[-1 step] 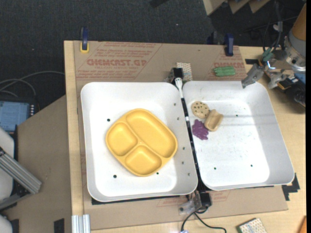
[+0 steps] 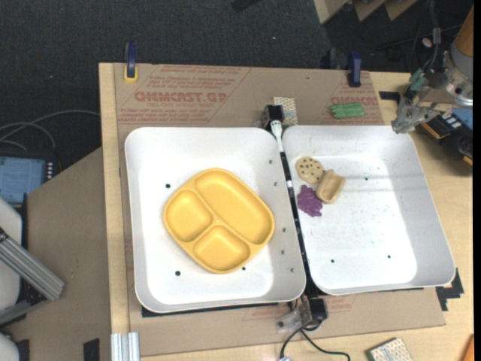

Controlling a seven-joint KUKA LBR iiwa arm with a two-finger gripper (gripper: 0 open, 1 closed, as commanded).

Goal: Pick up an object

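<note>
Three small things lie close together at the left side of the right bin (image 2: 391,269): a round chocolate-chip cookie (image 2: 307,168), a tan bread-like piece (image 2: 330,186) and a purple grape-like cluster (image 2: 309,201). My gripper (image 2: 406,117) hangs at the upper right, just outside the far right corner of that bin, well away from the three items and above the bench. Nothing shows in its grasp.
The left bin (image 2: 143,262) holds a yellow three-section plate (image 2: 217,219). A green object (image 2: 347,111) lies on the brown board behind the right bin. Blue clamps (image 2: 131,70) hold the board's far edge. Cables and gear crowd the right edge.
</note>
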